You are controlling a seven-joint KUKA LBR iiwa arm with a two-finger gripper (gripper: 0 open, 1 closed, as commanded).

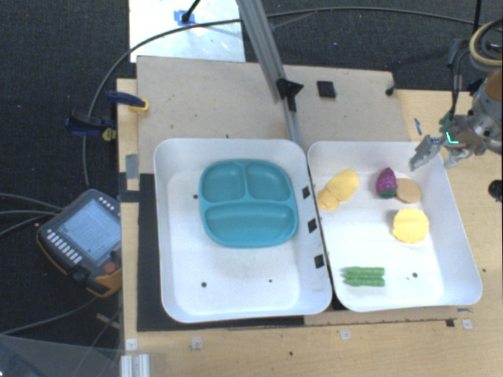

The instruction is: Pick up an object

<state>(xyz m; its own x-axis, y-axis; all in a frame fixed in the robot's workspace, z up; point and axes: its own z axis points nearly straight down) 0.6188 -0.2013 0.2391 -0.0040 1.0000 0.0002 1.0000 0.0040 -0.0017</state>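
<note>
The right bin (440, 289) holds several toy foods: a yellow piece (339, 188) near its left wall, a purple berry (386, 182), a tan round piece (408, 190) beside the berry, a yellow round piece (410, 226) and a green bean pod (363, 276) toward the front. My gripper (438, 154) hangs over the bin's far right corner, above and to the right of the berry. Its two fingers are spread apart with nothing between them.
The left bin (181, 289) carries a teal divided plate (248, 203). A slanted metal pole (263, 34) rises behind the bins. A teach pendant (82, 238) lies left of the bench, with cables on the floor around it.
</note>
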